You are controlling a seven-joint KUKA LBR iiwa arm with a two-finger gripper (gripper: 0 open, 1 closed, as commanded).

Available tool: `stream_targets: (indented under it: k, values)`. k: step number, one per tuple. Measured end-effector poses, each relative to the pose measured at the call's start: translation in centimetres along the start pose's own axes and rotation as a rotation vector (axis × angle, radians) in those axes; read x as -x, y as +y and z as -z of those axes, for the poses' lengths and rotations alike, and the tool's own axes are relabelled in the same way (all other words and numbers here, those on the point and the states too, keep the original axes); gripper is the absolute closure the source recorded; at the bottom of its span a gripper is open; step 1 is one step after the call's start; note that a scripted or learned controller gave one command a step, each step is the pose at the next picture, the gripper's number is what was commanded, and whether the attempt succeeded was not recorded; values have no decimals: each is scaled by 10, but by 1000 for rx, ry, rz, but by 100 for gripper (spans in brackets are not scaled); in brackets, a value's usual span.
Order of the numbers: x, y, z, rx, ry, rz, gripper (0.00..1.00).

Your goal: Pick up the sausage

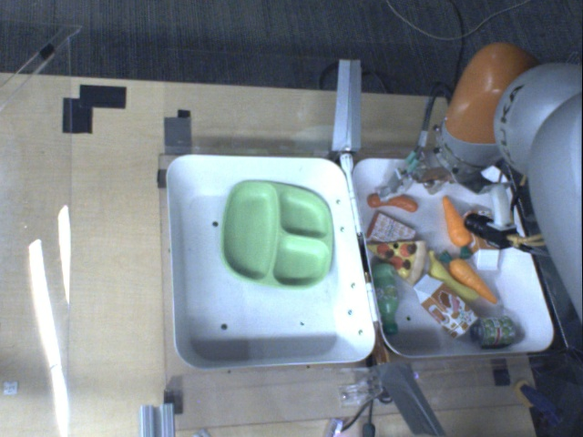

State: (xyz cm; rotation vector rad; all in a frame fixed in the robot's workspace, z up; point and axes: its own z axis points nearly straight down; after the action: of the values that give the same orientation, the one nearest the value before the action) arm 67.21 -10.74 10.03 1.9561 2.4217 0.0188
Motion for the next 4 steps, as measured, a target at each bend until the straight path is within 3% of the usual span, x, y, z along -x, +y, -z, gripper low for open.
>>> stream_targets:
  k: [1,2,3,4]
  values:
    - [0,3,0,-8,1,7,0]
    - [-3,0,-1,-1,-1,11,0]
    - [-8,1,-7,-19,2,74,0]
    - [-14,1,-1,-25,12,80,100]
